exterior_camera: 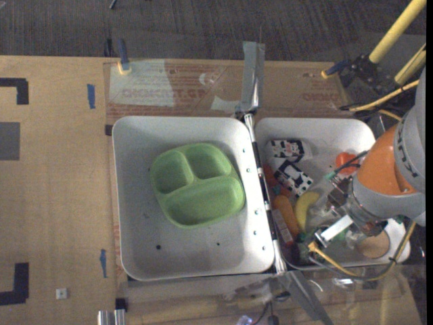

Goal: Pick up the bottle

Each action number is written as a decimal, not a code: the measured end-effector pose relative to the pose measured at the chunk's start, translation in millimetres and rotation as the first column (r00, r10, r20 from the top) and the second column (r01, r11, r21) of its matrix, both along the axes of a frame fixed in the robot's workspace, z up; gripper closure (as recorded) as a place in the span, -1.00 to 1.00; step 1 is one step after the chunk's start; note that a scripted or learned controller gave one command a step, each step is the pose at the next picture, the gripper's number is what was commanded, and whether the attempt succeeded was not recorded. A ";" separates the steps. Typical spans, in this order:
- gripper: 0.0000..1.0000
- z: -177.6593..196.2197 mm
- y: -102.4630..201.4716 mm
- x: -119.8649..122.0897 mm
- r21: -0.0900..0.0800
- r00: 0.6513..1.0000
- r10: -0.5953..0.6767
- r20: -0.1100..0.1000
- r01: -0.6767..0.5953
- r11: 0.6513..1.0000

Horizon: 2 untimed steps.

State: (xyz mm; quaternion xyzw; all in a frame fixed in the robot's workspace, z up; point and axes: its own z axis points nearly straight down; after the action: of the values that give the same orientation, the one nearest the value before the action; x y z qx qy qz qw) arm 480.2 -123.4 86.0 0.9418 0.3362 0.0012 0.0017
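Observation:
My gripper (336, 217) hangs low over the lower middle of the right bin (318, 128), with the grey wrist and its orange band above and to the right of it. The wrist hides its tips. A pale, glassy shape (356, 236) lies right under the wrist beside a tan round disc (374, 246); I cannot tell whether that shape is the bottle. No thing shows between the fingers.
The right bin is crowded: two black-and-white cow-patterned pieces (287, 147) (295, 177), a yellow banana-like piece (306, 207), an orange carrot-like piece (287, 215) and an orange thing (345, 160). The left bin (135, 242) holds a green divided plate (196, 183).

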 end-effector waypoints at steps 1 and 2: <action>-1.00 18.9 7.4 -1.1 0.002 0.944 -0.329 -0.008 0.329 0.944; 1.00 28.2 8.7 -0.8 0.003 0.946 -0.325 -0.011 0.325 0.946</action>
State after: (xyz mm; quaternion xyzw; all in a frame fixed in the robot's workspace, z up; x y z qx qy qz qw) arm 479.4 -114.7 114.1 0.9843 0.1764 -0.0031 -0.0023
